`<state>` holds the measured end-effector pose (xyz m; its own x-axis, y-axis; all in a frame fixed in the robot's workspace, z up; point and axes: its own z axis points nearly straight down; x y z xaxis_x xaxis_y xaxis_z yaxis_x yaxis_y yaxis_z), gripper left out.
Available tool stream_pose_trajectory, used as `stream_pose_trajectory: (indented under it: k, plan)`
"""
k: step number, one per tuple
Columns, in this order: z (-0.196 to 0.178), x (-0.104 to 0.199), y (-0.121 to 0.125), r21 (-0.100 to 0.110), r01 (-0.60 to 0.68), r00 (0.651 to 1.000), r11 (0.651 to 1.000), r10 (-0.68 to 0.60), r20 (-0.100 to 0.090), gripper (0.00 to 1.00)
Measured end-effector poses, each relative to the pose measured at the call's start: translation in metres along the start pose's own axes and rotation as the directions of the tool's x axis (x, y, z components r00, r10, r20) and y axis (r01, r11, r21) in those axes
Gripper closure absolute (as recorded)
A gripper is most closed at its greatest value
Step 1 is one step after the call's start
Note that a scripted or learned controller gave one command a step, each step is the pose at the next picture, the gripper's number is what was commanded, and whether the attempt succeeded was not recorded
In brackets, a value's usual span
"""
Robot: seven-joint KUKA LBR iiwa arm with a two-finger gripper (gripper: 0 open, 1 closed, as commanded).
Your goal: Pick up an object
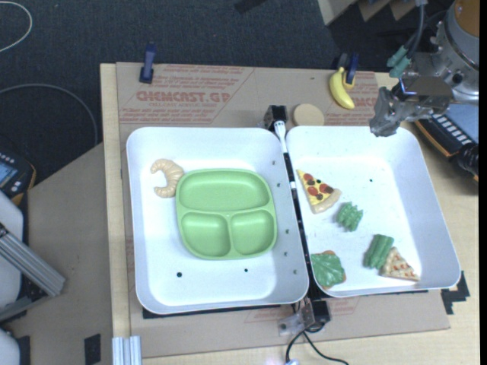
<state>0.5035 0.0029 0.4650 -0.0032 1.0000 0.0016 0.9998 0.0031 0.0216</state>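
Observation:
My gripper hangs over the far edge of the right bin, with nothing seen between its fingers. In that bin lie a pizza slice, a small green leafy piece, a green leaf on a tan base, and a green piece beside a second pizza slice. The left bin holds a green divided plate and a tan croissant at its left.
A yellow banana and a tan disc lie on the cardboard behind the bins. Blue clamps grip the far board edge. A black divider clip sits between the bins.

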Motion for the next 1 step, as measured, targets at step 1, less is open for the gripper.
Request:
stream_pose_trajectory:
  k: [1]
  plan:
    - [0.1014,0.0001,-0.0283,0.033,-0.005,1.0,0.999,0.005,0.002,1.0]
